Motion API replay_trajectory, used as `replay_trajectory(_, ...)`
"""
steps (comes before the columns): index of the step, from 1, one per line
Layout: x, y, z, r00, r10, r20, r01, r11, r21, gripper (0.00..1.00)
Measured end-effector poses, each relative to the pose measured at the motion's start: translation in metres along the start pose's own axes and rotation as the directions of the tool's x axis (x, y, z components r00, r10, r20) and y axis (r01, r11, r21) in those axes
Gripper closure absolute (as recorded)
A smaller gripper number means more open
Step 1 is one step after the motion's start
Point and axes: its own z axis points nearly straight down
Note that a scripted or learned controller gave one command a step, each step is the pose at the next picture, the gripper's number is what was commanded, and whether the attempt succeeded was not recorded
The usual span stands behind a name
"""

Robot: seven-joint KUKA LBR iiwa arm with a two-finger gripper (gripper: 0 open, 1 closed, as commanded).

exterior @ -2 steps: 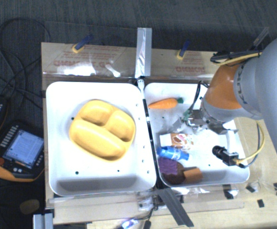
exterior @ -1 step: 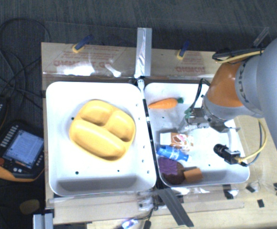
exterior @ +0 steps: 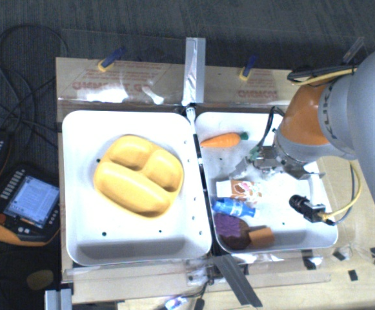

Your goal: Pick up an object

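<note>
Gripper hangs low in right bin, jaw state can't tell. Nearest obj: carrot, beside left wall. Judged light, rigid, smooth; grip across mid-body.

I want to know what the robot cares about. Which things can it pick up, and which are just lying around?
For the job: gripper, carrot, small white carton, blue packet, purple thing, yellow bread-shaped toy.

Just lying about: handheld controller, black cables, blue and yellow clips.
</note>
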Motion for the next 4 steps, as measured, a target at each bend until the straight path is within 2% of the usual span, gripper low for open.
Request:
replay_trajectory(1, 0.021, -0.059, 0.008, 0.999, 0.033, 0.003, -0.033, 0.999, -0.004, 0.0)
replay_trajectory(2, 0.022, -0.058, -0.002, 0.999, 0.033, 0.002, -0.033, 0.999, -0.005, 1.0)
replay_trajectory(3, 0.075, 0.012, -0.084, 1.0, -0.001, 0.0, 0.001, 1.0, 0.013, 1.0)
replay_trajectory(4, 0.064, -0.013, -0.084, 0.983, 0.185, 0.002, -0.185, 0.983, 0.015, 1.0)
